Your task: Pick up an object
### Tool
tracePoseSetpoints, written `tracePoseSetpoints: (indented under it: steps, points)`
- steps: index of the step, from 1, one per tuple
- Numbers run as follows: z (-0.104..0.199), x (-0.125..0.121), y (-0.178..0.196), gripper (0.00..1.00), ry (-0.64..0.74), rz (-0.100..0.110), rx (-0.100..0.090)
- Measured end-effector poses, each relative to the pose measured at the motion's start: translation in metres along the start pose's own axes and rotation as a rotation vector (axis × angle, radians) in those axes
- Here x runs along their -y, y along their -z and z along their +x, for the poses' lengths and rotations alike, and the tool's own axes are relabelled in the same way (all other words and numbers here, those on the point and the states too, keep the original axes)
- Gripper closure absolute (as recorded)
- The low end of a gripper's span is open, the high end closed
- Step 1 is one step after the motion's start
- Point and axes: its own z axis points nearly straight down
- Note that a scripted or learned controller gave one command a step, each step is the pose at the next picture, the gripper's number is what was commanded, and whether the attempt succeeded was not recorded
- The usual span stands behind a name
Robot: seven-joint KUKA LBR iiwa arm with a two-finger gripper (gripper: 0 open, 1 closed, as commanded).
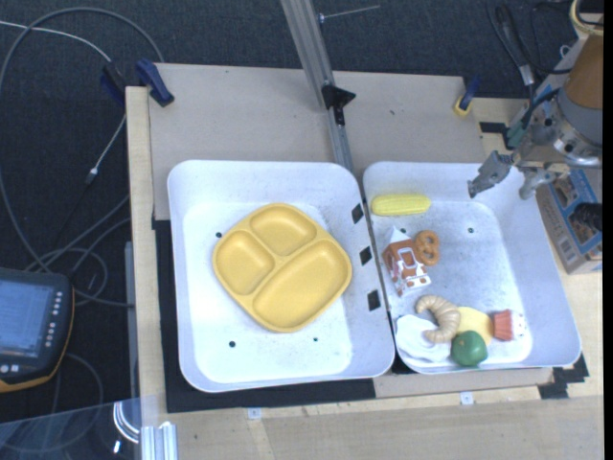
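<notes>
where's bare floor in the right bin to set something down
Bare floor runs down the right bin on the gripper side, between the pretzel and the bin's outer wall. It is crowded along the near edge: croissant, green ball, orange block.

The wooden bench (249, 103) carries two white bins. The right bin (536, 257) lies under the gripper (508, 175). The left bin (192, 257) sits well beyond it.

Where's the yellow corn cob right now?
The yellow corn cob lies in the right white bin, near its far left corner, just beyond the brown pretzel.
</notes>
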Motion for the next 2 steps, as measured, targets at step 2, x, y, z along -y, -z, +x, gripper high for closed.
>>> tracePoseSetpoints:
  steps: [2]
  points:
    - [0.008, 0.007, -0.051, 0.0, -0.001, -0.001, 0.0]
